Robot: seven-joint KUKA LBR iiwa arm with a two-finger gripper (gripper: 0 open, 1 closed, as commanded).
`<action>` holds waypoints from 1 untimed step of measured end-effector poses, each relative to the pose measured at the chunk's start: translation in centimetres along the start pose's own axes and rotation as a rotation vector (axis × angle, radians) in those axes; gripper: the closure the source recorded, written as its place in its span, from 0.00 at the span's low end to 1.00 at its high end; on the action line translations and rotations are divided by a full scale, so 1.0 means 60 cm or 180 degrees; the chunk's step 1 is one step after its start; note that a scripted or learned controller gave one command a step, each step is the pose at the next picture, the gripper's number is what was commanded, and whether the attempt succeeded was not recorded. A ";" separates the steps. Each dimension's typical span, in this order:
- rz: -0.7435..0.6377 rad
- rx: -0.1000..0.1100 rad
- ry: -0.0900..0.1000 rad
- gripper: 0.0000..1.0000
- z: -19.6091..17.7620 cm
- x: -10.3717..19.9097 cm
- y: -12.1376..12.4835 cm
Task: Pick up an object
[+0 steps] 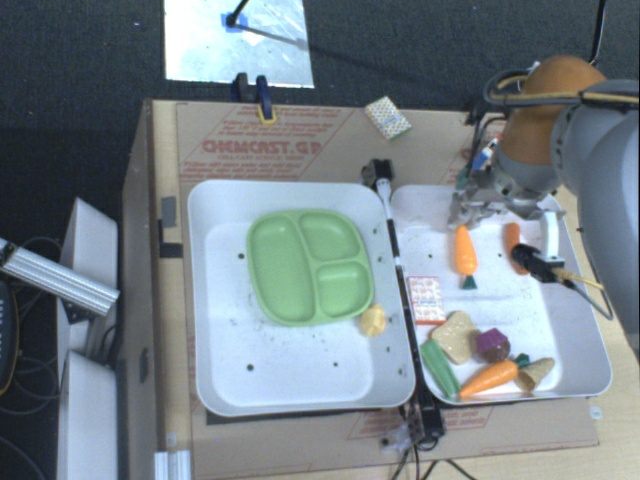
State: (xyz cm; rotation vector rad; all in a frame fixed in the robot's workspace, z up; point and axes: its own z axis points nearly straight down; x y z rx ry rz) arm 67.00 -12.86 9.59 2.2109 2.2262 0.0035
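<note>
you see the claw (pixel 468 211) in the right bin (pixel 590 343), apparently touching an upright carrot (pixel 465 251); its grip state cannot be determined.

Cardboard sheet (pixel 270 143) w/ red print lies under both bins, covers bench top. Blue clamp (pixel 262 96) w/ yellow tip at its 12 o'clock edge. Small patterned block (pixel 387 117) sits on cardboard approx 1 o'clock. Shiny foil-like sheet (pixel 240 26) on dark floor beyond, blue bit on it. Grey metal bar (pixel 58 276) at 9 o'clock, off bench. Black clip (pixel 425 423) at 6 o'clock edge btw bins.
</note>
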 end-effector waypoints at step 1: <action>0.0005 -0.0007 0.0003 1.00 -0.171 0.076 -0.044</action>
